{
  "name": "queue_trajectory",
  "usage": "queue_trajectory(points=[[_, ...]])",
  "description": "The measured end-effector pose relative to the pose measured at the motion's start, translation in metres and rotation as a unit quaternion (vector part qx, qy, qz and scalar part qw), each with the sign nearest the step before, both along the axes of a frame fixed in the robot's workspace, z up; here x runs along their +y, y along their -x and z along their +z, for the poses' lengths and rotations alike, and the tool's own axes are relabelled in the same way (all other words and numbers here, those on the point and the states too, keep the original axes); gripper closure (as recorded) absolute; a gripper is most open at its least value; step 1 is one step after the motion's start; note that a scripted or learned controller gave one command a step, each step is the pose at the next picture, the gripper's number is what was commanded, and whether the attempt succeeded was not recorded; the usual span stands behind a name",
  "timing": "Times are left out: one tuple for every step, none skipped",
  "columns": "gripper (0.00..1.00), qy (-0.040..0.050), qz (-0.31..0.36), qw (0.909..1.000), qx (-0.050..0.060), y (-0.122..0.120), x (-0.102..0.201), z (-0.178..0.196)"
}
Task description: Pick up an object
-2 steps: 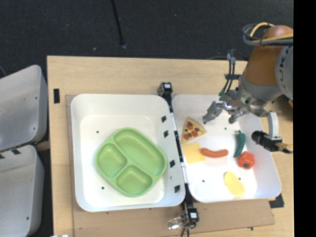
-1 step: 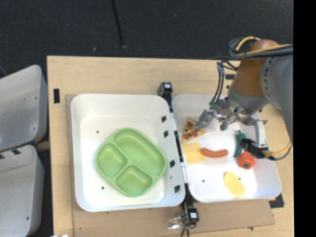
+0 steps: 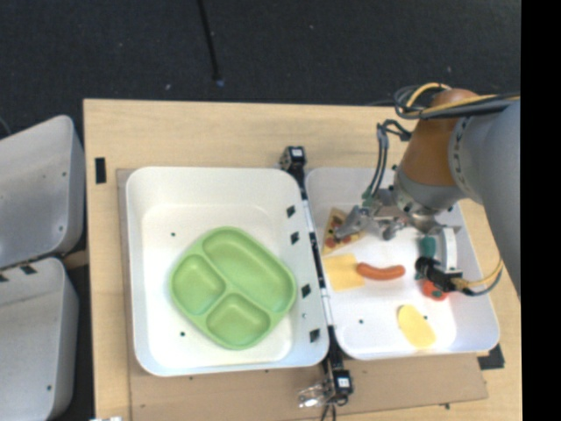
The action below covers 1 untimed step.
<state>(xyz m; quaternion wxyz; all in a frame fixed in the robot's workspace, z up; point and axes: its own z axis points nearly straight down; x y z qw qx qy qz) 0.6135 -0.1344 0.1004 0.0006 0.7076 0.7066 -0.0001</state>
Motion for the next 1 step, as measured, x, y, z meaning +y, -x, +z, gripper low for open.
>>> queue_trajectory(points=[[1.0, -0.0001, -0.001, 1.0, -0.004, -0.0025, -0.0008, 0.0138]])
